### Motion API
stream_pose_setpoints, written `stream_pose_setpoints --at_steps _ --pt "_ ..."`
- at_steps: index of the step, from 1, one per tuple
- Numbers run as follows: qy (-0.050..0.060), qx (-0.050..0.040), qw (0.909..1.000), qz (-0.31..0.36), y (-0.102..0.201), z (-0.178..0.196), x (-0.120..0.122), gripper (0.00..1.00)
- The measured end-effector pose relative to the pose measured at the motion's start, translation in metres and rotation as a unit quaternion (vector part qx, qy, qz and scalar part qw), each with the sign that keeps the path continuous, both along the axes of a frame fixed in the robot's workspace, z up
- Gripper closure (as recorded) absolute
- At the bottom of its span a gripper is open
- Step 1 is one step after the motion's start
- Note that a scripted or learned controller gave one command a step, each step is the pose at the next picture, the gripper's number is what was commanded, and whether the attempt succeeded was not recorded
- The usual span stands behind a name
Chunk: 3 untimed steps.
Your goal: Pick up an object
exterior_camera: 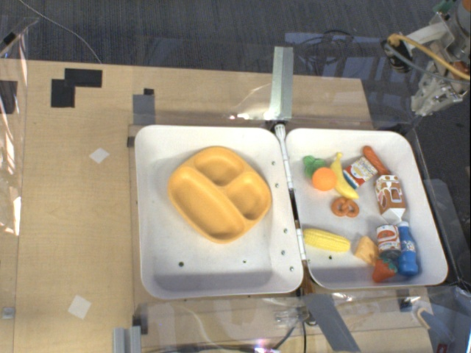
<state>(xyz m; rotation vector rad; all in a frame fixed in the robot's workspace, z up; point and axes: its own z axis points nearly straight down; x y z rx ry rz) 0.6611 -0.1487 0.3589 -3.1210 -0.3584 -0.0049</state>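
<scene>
White shallow plastic bin (421, 169), right side: your small toy foods, among them a yellow plastic corn cob (326, 240) and an orange ball (323, 179).
Grey metal gripper (436, 100) hangs beyond the bin's far right corner, well apart from them; you cannot tell its jaw state.

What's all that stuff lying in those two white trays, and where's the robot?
Bins: two, white, side by side on the bench.
Plate: one, yellow, divided, tilted in the left bin.
Corn: one, yellow, right bin, near front.
Orange: one, orange, right bin, by a green piece.
Banana: one, yellow, beside the orange.
Pretzel: one, brown, right bin, middle.
Cartons: about three, white and red-brown, right bin's right side.
Bottle: one, blue, front right corner.
Gripper: one, grey, above the bench beyond the right bin's far corner.
</scene>
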Motion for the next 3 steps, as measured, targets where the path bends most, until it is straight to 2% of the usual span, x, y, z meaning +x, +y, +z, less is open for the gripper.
stream_pose_setpoints --at_steps 1,2,3 --pt "0.001 0.0 0.9999 -0.011 -0.014 -0.02 -0.001 1.0" --pt "0.0 0.0008 1.0 -0.01 0.003 -0.025 0.002 1.0" --pt "0.0 0.0004 1.0 -0.009 0.004 -0.035 0.0 1.0"
